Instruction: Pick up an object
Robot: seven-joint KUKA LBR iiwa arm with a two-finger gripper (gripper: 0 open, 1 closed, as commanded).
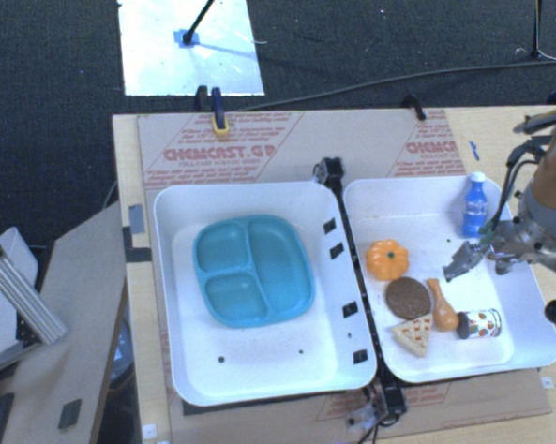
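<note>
Your gripper [464, 261] hangs over the right bin [525, 342], can't tell its fingers; drumstick [440, 304], cookie [408, 298] and can [480, 324] sit crowded just below, so you may nudge neighbours

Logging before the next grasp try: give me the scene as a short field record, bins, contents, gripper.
left bin: holds a blue divided plate
right bin: blue bottle, orange pumpkin, brown round cookie, drumstick, pizza slice, small can lying on its side
gripper: over the right bin, near its right side, between bottle and can
grasp: nothing seen between the fingers
finger state: cannot tell
</note>
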